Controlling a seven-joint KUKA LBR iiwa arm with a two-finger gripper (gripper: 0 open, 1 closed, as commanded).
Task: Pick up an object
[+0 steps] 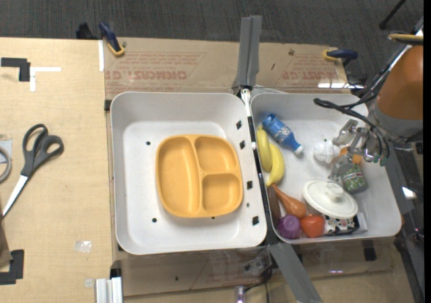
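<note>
1. Nearest edge of the right bin: purple piece, red tomato-ish thing, white lid.
2. Just past the lid, a small greenish jar sits tilted, touching or right below the end effector. Easiest pick imo: it's straight down from the tool.
3. Can't tell whether the end effector is spread or pinched, too cluttered.
4. Further left: banana, blue bottle lying diagonally.
5. Orange divided plate in the left bin.

Robot lab: clamped bins (cardboard-lined bench).
</note>
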